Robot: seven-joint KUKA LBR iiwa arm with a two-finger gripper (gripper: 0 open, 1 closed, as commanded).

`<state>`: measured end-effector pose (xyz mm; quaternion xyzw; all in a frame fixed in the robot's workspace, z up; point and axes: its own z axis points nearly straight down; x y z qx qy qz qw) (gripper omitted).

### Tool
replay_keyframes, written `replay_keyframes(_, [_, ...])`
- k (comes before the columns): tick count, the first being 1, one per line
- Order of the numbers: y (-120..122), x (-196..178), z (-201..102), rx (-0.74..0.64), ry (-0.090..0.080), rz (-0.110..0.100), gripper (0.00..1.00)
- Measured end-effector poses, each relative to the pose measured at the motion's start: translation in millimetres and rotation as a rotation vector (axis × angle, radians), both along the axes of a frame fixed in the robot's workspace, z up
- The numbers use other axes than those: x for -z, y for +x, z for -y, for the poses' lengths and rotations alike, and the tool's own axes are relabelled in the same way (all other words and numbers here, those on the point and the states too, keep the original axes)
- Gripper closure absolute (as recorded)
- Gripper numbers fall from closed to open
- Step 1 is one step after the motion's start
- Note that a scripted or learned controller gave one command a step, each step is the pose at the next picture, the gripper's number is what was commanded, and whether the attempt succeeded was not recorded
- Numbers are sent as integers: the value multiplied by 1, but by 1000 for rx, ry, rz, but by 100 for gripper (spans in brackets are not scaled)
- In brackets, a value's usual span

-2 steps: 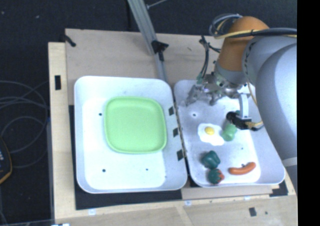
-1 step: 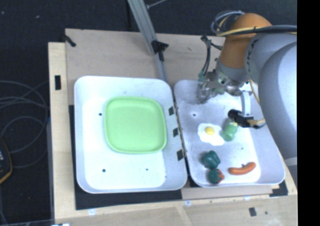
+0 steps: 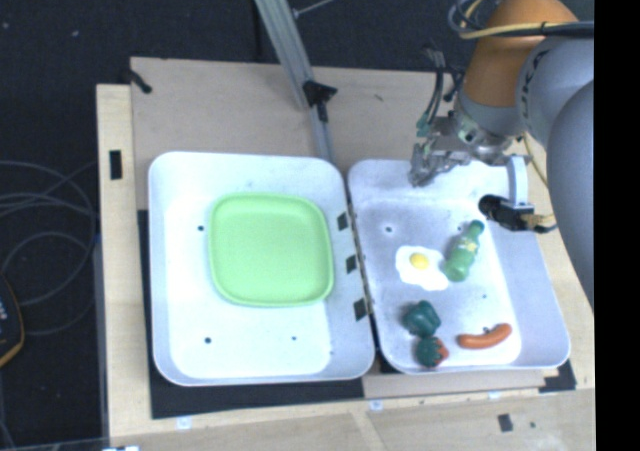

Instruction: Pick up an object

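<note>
White right bin (image 3: 520,334) is carrying your targets; the tool (image 3: 425,171), its opening impossible to judge, is hovering beyond the fried egg (image 3: 420,266), holding nothing, probably positioned for descent.

Pale green plate (image 3: 270,249); green bottle (image 3: 463,252); white-and-yellow fried egg (image 3: 421,267); dark green pepper (image 3: 421,317); reddish-orange sausage (image 3: 484,337); white bins (image 3: 180,189)

The bench (image 3: 230,104) was of light wood and carried two white bins side by side. The left bin (image 3: 180,339) and the right bin (image 3: 525,279) touched along their inner edges. A black mat (image 3: 160,401) lay under the left bin.
</note>
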<state>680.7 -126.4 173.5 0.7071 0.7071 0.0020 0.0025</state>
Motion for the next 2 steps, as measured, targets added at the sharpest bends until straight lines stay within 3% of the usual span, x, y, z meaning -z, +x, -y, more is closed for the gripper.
replay_keyframes(1, [1, -47, 1, 0, 0, -2, 100])
replay_keyframes(2, [-27, -44, -37, -1, 0, -6, 100])
